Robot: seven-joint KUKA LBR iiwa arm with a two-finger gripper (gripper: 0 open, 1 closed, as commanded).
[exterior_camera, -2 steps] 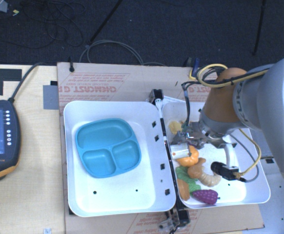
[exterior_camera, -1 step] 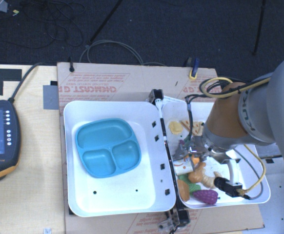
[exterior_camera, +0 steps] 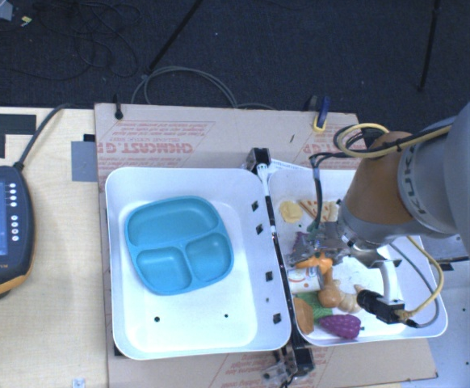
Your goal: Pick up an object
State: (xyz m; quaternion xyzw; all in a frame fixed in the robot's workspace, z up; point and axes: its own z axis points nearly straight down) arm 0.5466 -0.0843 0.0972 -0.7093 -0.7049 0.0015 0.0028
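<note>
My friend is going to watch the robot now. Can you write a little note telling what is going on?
Gripper: down in the right bin among the toys; whether it has hold of anything cannot be seen.
Things: a purple grape bunch, an orange piece, a tan piece and a yellow piece lie in the right bin. The blue divided tray sits in the left bin.
Done: arm has reached the pile.
Left: confirm a grasp and lift one object.

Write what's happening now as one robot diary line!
arm: low in right bin | under it: toy food pile | purple grapes: untouched | left bin: blue divided plate
</note>
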